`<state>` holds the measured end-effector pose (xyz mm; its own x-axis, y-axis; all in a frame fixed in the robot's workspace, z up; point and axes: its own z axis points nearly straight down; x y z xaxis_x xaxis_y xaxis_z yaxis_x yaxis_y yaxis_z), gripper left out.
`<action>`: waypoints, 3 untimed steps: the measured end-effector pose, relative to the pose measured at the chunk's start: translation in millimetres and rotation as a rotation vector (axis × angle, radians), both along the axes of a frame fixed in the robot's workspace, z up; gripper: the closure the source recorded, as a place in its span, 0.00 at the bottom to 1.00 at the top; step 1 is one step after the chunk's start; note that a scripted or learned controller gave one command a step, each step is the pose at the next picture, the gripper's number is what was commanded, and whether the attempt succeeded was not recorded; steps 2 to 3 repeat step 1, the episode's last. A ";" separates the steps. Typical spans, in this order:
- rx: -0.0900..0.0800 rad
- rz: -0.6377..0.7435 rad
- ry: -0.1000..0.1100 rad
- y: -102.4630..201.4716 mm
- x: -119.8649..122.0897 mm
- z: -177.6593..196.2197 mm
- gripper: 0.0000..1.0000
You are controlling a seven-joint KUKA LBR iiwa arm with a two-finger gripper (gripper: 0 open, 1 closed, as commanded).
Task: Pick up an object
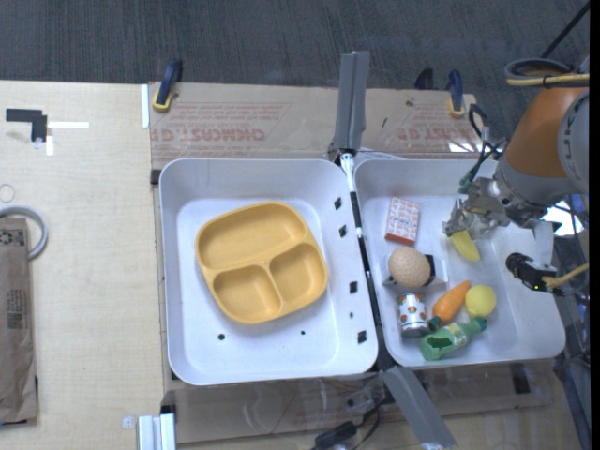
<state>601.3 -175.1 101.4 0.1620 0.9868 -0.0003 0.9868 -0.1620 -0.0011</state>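
Note:
My gripper (468, 223) hangs over the upper right part of the right bin (534, 345), below the orange-banded wrist. A small yellow piece (463, 245) sits right at its tip, touching or nearly touching it; whether it is gripped I cannot tell. Elsewhere in the same bin lie a red-and-white box (403, 219), a tan egg-shaped ball (407, 266), a small can (411, 312), an orange carrot (452, 299), a yellow lemon (481, 300) and a green bottle (450, 338).
The left bin (178, 345) holds a yellow divided plate (262, 261). A metal divider (352, 101) rises between the two bins. Cables and a black connector (521, 268) hang at the right bin's right side. A brown bag (14, 326) lies far left.

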 end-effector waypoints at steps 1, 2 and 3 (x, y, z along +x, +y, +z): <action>-0.002 0.049 -0.001 10.1 31.2 115.9 1.00; -0.002 0.049 -0.001 10.1 31.2 115.9 1.00; -0.002 0.049 -0.001 10.1 31.2 115.9 1.00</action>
